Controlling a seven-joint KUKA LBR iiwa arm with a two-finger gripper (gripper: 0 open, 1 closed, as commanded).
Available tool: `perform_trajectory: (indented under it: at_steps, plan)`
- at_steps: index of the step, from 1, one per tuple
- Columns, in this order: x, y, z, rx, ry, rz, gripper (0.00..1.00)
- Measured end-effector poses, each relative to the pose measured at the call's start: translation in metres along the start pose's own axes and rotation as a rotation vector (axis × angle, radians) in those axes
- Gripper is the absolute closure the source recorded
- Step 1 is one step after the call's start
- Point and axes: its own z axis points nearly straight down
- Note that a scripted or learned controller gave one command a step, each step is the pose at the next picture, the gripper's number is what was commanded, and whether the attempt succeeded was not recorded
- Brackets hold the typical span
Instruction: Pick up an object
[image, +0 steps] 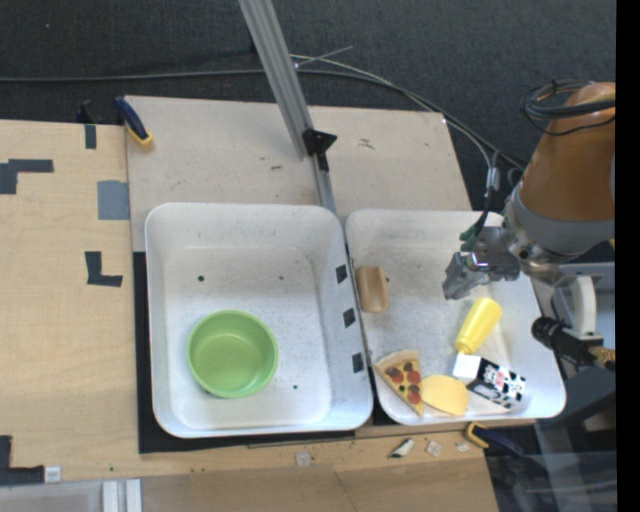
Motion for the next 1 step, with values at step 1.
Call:
perform_trajectory:
  at_steps: [1]
  plan:
    - [-0.0083, -0.0039, 0.0628, 0.010, -0.001, 0.001, 0.00]
